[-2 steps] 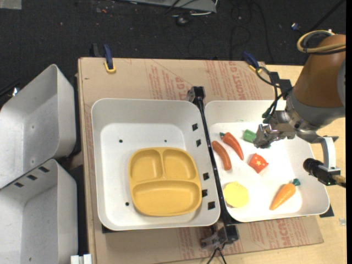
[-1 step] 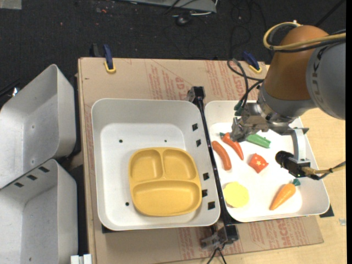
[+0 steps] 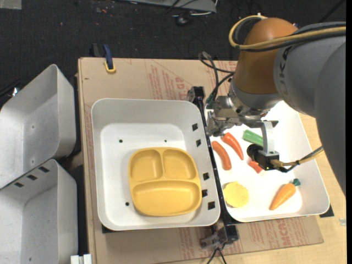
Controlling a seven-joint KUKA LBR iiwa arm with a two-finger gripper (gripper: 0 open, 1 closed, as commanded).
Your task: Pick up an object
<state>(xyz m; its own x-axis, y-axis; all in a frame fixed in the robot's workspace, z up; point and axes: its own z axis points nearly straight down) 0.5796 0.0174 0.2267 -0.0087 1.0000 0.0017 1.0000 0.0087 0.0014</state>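
1. Your pincer (image 3: 222, 123) hangs over the left edge of the right-hand shallow white bin (image 3: 309, 166); you cannot tell whether it is open or closed.
2. Two long orange-red toy peppers (image 3: 222, 154) lie just below it, apart from it.
3. A green cylinder (image 3: 253, 137) lies to its right.
4. A round yellow piece (image 3: 236, 194) and an orange toy carrot (image 3: 284, 196) lie farther below.
5. A yellow divided plastic plate (image 3: 164, 181) sits to its lower left, in the left-hand white bin (image 3: 110, 147).

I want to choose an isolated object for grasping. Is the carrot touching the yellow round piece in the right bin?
Apart. The camera view shows bare white floor of the right bin between the carrot and the yellow round piece.
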